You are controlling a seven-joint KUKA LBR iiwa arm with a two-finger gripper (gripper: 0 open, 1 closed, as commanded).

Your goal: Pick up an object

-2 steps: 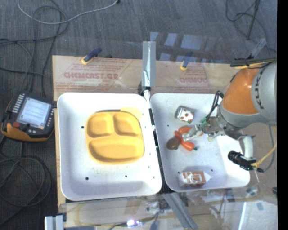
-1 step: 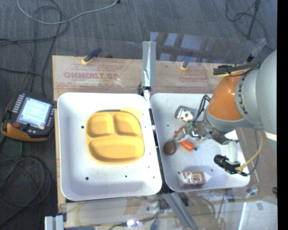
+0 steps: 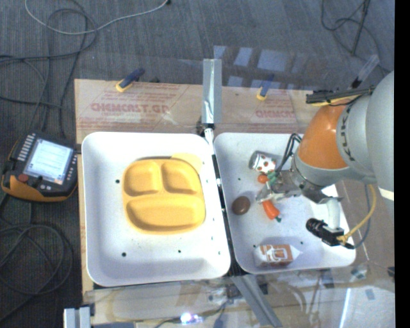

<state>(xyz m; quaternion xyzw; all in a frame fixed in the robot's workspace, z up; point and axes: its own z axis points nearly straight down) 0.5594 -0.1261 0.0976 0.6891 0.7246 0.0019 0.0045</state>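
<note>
Across the right white bin (image 3: 240,253) we see the claw (image 3: 277,186), grip unreadable, poised just above the carrot (image 3: 271,209).

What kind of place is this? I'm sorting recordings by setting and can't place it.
Likely a robotics lab test bench: a grey and orange arm reaches over two white bins, a handheld control pendant lies beside them, and loose cables trail across carpet.

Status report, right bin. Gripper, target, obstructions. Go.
Gripper low in right bin, above orange carrot-like piece; nothing seen held. Brown round item and can close by. Packet near front wall.
</note>
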